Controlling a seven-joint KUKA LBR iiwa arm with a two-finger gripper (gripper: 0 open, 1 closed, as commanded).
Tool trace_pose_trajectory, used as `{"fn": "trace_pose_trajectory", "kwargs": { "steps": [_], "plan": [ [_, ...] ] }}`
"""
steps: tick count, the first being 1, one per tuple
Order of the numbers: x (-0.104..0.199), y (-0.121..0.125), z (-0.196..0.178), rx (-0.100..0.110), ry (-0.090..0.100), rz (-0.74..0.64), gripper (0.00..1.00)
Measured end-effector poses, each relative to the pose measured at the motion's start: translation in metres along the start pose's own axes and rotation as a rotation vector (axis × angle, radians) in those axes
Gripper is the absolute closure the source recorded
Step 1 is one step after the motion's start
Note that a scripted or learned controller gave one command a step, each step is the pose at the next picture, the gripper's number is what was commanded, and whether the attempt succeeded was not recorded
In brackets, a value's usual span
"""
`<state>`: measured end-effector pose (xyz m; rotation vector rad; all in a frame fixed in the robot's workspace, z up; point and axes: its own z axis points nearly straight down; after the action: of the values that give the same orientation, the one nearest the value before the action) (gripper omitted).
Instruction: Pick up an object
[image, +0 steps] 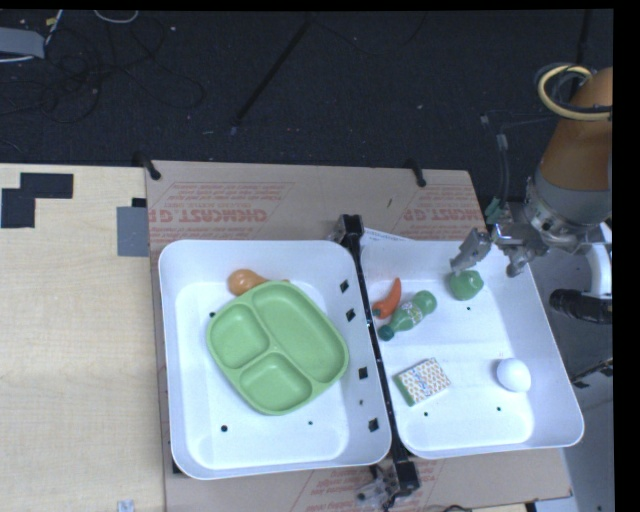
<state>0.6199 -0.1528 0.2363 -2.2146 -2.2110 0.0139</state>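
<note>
My gripper (492, 256) hangs over the back right part of the right bin (540, 420), its two fingers spread apart with nothing between them. Just below the left finger lies a green round object (465, 285). Further left in that bin are a green bottle-like toy (409, 312) and an orange-red piece (388, 296). A small patterned box (422, 380) lies near the front, and a white egg-shaped ball (513, 375) sits to its right.
The left bin (190, 420) holds a green divided plate (277, 346) and an orange ball (243, 281) behind it. A black divider (365, 340) runs between the bins. The arm's orange band (578, 150) rises at the right.
</note>
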Motion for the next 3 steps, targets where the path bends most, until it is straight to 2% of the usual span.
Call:
{"fn": "trace_pose_trajectory", "kwargs": {
  "steps": [1, 2, 3],
  "plan": [
    [0.0, 0.002, -0.008, -0.014, -0.002, -0.002, 0.0],
    [0.006, 0.004, 0.038, -0.008, -0.001, -0.003, 0.0],
    [0.011, 0.005, 0.101, -0.009, -0.001, -0.002, 0.0]
  ]
}}
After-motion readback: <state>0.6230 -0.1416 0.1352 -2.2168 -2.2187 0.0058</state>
